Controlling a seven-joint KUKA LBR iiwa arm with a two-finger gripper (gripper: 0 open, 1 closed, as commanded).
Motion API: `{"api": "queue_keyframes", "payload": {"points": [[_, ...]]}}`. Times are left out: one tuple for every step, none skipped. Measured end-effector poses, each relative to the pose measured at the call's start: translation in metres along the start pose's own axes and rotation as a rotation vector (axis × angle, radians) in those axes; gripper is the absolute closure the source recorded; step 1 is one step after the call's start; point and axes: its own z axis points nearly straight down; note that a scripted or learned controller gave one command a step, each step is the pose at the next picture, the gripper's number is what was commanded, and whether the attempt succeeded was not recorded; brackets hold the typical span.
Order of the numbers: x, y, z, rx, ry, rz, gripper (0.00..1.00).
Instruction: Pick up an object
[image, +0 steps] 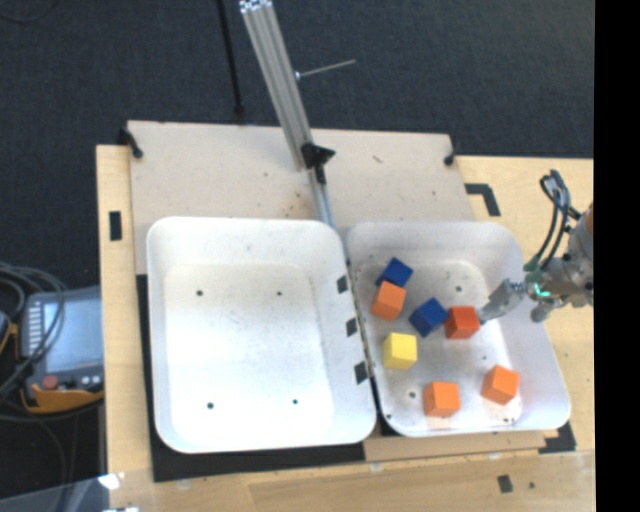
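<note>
Pincer (497, 302) grip state unclear | beside red cube (462, 323) | cube sits square, no long axis

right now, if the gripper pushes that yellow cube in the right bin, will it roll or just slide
The yellow cube would probably slide, not roll: it rests on a flat face. It looks rigid, so it should keep its shape under the gripper. With open floor around it in the right bin, a push likely wouldn't jam against the other blocks at once.
</note>
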Motion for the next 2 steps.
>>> {"api": "queue_keyframes", "payload": {"points": [[-0.006, -0.005, 0.044, 0.005, -0.002, 0.003, 0.0], [-0.005, -0.008, 0.087, 0.005, -0.001, 0.003, 0.0]]}}
